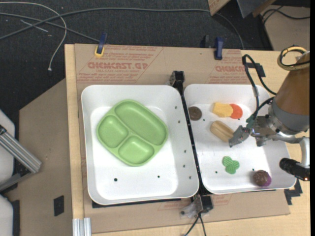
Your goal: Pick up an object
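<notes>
The right bin (246, 181) holds several small objects. A tan cylinder (221, 130) lies near its middle, and a yellow piece (222, 109) with an orange piece (236, 111) against it lies behind that. A brown round piece (195, 113) sits at the bin's left side. Toward the front are a green toy (230, 164) and a purple ball (262, 178). My gripper (238, 136) hangs low over the bin, just right of the tan cylinder's near end. I see nothing held in it.
The left bin (98, 181) holds a green divided plate (132, 132). A black clip (177, 77) sits at the back where the two bins meet. Black cables (253, 75) run along the right bin's back right corner. The arm's orange band (295, 90) stands over the right rim.
</notes>
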Action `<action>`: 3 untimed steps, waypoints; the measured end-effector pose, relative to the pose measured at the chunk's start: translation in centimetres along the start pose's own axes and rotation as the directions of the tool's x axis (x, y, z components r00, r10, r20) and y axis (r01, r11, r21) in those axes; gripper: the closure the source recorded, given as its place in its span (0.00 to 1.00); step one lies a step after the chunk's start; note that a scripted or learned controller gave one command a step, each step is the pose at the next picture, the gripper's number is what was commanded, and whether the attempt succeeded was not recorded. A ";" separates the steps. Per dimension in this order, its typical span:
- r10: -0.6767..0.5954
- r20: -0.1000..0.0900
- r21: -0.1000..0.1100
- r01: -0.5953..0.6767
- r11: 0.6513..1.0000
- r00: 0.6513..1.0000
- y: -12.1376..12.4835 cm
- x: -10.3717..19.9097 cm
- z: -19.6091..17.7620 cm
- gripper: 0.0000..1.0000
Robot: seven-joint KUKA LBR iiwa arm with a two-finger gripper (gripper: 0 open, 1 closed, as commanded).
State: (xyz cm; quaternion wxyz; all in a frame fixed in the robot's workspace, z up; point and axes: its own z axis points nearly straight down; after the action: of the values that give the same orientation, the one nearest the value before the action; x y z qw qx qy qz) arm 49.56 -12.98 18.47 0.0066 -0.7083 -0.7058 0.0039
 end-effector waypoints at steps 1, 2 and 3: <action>-0.003 0.002 -0.013 0.004 1.000 1.000 0.3 0.0 -0.6 0.00; -0.002 0.001 -0.008 0.002 1.000 1.000 0.3 -1.0 4.5 0.00; -0.003 0.000 -0.007 0.003 1.000 1.000 0.2 -0.9 9.8 0.00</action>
State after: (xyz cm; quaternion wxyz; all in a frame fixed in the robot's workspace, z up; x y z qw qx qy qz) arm 49.65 -13.86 8.65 0.0041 -0.7073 -0.7069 0.0015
